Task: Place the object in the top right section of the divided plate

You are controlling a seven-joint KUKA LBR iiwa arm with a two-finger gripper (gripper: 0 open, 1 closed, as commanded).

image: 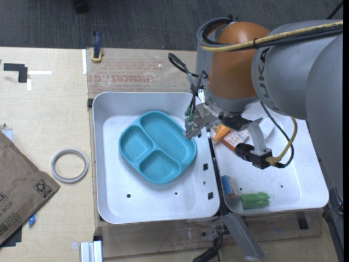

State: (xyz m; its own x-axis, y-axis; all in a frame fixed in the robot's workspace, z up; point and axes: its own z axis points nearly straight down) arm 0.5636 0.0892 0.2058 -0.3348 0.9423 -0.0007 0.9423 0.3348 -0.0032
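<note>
We see the arm (283, 59) first, a bulky smooth grey shell with a glossy orange band, reaching in from the right and covering the far part of the right bin (305, 195). Black and yellow cables loop off its wrist.

Below it lies the bench (49, 108), pale wood-grain board, with a sheet of brown cardboard under the two bins. The left bin (109, 201) is a shallow white tray with rounded corners and a raised rim; its floor is smooth with a few small dark marks.

In the left bin sits the divided plate (157, 146), a matte blue plastic dish with rounded corners, turned at an angle, moulded into three sections by low ridges. Bare white floor shows all round it, most widely at the near side and far left corner; its right edge comes close to the wall shared with the right bin.

At the bench's near left corner lies a brown cardboard box (19, 190), and just right of it a flat grey tape ring (70, 165).

The gripper (192, 125) hangs over the right rim of the plate, near the bins' shared wall; we cannot tell how its jaws stand.

Just right of the gripper, in the right bin, we see an orange object (229, 136), partly hidden by the wrist. A green object (254, 200), ribbed and elongated, lies by the near rim of the right bin, with a small blue object (226, 185) just left of it.
</note>
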